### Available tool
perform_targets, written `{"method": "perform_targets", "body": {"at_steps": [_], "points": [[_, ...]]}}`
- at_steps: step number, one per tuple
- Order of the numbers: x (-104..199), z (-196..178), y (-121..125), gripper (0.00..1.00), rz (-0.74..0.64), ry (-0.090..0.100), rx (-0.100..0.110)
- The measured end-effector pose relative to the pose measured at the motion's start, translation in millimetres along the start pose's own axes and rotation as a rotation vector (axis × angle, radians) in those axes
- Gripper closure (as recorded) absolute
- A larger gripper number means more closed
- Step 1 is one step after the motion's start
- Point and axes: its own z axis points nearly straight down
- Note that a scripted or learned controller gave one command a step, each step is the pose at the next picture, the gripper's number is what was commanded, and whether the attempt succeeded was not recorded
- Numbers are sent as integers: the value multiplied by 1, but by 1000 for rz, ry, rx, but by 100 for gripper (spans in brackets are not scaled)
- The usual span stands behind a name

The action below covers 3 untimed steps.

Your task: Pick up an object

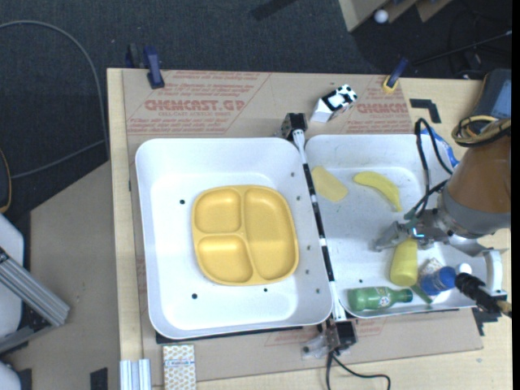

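Observation:
The right bin point(357, 242) holds several objects. A yellow banana point(380, 187) lies near its back, with a pale yellow flat piece point(329, 184) to its left. A yellow bottle point(403, 265) stands near the front right, a green bottle point(378, 299) lies along the front wall, and a blue-capped item point(439, 281) sits beside them. My gripper point(400, 236) hangs low in the right bin, right at the top end of the yellow bottle. Nothing shows as lifted.
The left bin point(162, 218) carries a yellow divided plate point(244, 234) in its middle. The grey arm with its orange band point(483, 177) covers the right bin's right side. A black-and-white tag point(337, 100) and clamps sit on the cardboard behind the bins.

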Motion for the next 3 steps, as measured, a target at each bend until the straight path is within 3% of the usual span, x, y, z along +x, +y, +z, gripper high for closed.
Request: {"method": "perform_targets", "body": {"at_steps": [1,2,3], "points": [[0,-10,1,100,0,-1,-3],[66,-1,60,100,-3,1,-2],[147,-101,75,100,-2,1,-1]]}}
